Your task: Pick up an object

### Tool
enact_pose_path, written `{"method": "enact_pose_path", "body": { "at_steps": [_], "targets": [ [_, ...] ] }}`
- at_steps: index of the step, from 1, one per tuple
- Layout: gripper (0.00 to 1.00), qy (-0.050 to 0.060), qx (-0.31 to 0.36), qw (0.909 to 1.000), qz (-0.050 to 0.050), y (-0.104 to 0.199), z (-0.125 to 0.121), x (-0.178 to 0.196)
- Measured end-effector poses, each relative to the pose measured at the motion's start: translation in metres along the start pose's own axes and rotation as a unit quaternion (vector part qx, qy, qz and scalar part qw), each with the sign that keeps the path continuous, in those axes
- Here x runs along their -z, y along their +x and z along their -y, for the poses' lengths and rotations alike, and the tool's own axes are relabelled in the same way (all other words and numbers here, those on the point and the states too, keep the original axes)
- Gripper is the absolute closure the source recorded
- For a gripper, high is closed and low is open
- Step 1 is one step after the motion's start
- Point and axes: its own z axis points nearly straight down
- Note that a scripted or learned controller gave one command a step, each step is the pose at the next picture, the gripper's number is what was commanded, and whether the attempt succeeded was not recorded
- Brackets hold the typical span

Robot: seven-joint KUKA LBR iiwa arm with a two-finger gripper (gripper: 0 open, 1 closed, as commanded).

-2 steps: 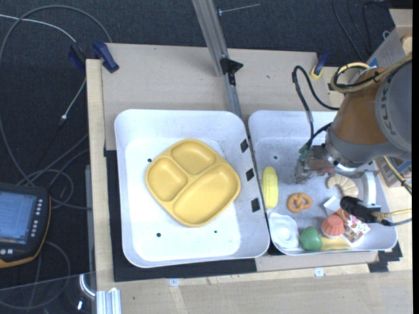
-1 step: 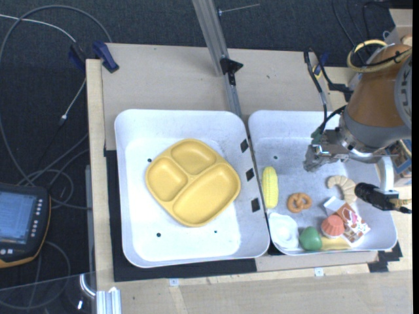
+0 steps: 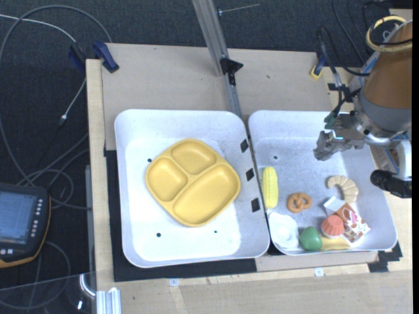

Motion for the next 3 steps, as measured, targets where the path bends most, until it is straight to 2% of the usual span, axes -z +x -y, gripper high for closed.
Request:
{"method": "enact_pose_path", "body": {
  "at_steps": [1,2,3],
  "targets": [
    [1.00,0.001,0.000,1.0000,0.000,0.000,-0.002,0.038],
    [1.00,0.003,0.003,1.0000,-0.001,0.056,-0.011,0.041],
    [1.00,0.006,0.002,1.0000,-0.002,0.113,-0.013,0.021]
  ]
}}
